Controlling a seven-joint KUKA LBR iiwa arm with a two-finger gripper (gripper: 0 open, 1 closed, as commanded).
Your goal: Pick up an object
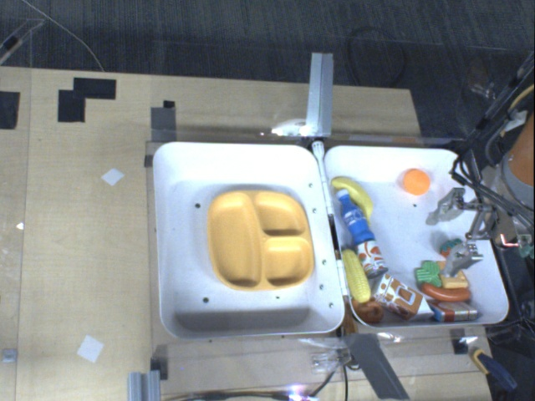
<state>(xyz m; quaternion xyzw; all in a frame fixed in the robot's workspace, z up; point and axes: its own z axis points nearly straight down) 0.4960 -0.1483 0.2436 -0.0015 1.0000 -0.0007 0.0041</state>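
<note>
The right bin (405, 228) holds several small objects. An orange ball (415, 181) lies near its far side, and a banana (355, 194), a blue bottle (358, 226) and a corn cob (357, 276) line its left wall. A green toy (429, 272), a hot dog (445, 289) and a small printed carton (397, 295) crowd the near right corner. My gripper (451, 234) hangs over the bin's right side, open, its two fingers spread apart. A small teal piece (450, 246) lies below the gap, and nothing is held.
A yellow divided tray (259, 239) lies in the left bin (180, 224). A metal post (321, 94) stands behind the divider between the bins. Cables and the arm crowd the right edge beside the right bin.
</note>
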